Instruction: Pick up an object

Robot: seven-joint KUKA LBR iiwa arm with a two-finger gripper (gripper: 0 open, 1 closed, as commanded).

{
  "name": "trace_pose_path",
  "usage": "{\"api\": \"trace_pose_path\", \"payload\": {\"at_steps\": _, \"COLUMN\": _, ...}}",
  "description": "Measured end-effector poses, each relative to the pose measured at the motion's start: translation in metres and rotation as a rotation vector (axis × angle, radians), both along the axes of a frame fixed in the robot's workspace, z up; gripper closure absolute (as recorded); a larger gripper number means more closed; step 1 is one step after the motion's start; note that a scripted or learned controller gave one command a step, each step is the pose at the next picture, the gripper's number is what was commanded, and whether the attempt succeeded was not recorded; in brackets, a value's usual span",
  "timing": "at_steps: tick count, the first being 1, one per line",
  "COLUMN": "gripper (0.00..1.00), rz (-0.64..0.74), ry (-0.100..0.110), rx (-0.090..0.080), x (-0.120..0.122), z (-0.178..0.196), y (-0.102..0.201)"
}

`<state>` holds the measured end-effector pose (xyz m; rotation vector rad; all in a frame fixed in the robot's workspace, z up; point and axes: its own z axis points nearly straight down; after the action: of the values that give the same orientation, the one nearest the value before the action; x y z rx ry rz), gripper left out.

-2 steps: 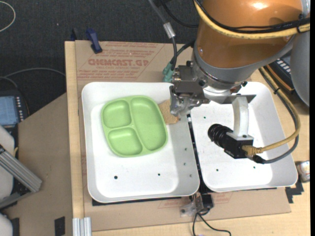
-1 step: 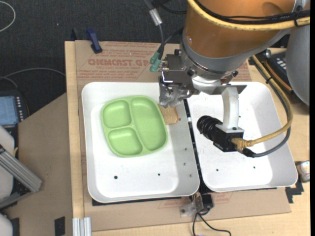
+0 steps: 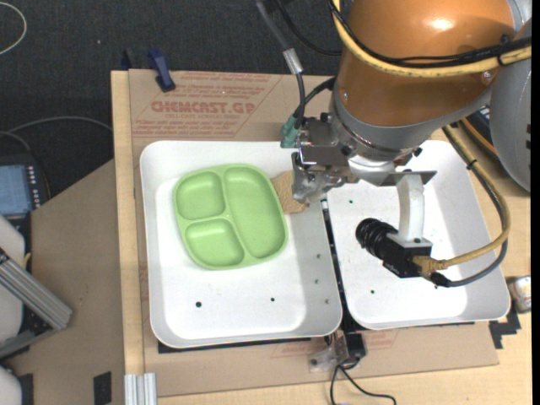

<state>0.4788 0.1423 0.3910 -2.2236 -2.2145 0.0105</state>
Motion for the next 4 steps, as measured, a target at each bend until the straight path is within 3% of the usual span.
{"api": "trace_pose_path", "payload": {"at_steps": 1, "gripper": 1.00, "rz": 0.007, "ry": -0.009, "rx": 0.003, "x": 0.000, "z": 0.009, "y": 0.032}}
{"api": "trace_pose_path", "payload": {"at_steps": 2, "gripper": 1.00, "rz": -0.002, "ry": -0.004, "rx": 0.001, "x": 0.000, "z": 0.006, "y": -0.031}}
{"api": "trace_pose_path", "payload": {"at_steps": 3, "gripper": 1.00, "rz": 0.006, "ry": -0.010, "rx": 0.003, "x": 0.001, "z": 0.019, "y": -0.018}}
{"api": "trace_pose_path", "payload": {"at_steps": 4, "gripper": 1.00, "rz": -0.004, "ry": -0.013, "rx": 0.001, "x": 0.001, "z": 0.036, "y": -0.084}}
